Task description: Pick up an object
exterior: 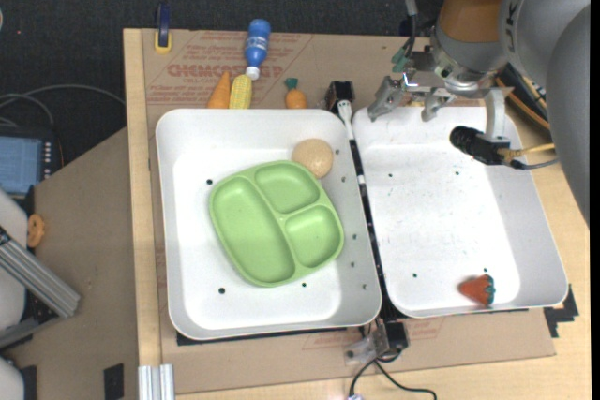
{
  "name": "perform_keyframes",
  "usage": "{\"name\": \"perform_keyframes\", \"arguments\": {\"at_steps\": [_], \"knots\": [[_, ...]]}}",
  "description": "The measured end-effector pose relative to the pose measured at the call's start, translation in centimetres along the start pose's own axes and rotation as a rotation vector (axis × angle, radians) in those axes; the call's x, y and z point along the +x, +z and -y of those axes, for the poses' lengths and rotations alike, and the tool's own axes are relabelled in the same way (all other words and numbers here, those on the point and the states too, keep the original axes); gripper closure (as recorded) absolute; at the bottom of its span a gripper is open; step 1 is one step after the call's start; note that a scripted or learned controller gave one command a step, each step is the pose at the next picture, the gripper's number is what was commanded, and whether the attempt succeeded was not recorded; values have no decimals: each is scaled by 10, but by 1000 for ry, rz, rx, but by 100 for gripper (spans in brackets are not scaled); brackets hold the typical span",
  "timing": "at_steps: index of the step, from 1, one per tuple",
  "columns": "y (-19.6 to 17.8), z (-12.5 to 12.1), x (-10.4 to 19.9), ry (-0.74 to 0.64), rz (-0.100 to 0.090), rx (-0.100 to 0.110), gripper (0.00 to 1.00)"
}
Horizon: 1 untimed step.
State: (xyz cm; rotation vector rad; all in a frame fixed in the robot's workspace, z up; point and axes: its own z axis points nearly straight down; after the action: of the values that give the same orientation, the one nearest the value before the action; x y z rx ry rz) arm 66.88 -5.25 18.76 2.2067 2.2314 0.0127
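Red-orange toy (477, 289) near right bin's (525, 229) front rim, gripper (404, 100) at far rim, jaws apart, empty.

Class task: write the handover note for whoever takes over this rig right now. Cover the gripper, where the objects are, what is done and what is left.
Gripper: at the far edge of the right bin, fingers spread, holding nothing.
Objects: red-orange toy in the right bin's near corner; green divided plate and beige ball in the left bin.
Done: nothing picked up yet.
Left: choose an object, descend, grasp, lift.
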Motion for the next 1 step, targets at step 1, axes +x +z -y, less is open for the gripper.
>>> {"name": "perform_keyframes", "arguments": {"at_steps": [1], "knots": [[24,2,159,-2,-2,8,0]]}}
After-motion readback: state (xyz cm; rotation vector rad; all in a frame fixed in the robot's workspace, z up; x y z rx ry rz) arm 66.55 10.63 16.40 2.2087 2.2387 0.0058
